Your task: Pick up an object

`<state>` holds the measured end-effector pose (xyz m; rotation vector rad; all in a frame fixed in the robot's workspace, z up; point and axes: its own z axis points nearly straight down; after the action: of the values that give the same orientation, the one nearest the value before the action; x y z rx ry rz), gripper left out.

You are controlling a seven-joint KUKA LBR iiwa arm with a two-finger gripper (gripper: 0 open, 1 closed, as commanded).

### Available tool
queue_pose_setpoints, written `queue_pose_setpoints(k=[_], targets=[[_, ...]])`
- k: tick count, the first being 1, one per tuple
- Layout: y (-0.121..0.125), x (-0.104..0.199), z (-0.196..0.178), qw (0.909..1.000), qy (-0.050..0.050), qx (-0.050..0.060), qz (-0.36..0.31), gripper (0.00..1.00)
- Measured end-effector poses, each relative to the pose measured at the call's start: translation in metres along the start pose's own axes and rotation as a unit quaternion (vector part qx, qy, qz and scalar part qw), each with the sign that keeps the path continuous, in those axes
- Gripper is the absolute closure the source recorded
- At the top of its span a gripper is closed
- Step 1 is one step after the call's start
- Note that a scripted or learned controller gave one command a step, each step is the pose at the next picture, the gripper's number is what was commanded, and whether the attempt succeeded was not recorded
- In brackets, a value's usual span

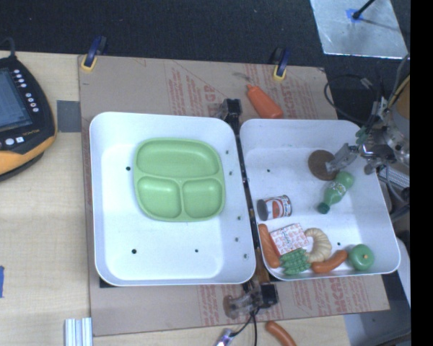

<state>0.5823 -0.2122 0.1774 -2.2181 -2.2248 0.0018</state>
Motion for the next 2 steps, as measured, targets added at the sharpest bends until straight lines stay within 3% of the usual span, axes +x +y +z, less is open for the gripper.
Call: queue_pose_setpoints(k=[1,2], targets=[[0.057,0.005,0.065,1.0,0.0,0.002,-0.001,0.0],[0.057,0.033,0.083,1.0,-0.001,-0.001,-0.001,0.0]])
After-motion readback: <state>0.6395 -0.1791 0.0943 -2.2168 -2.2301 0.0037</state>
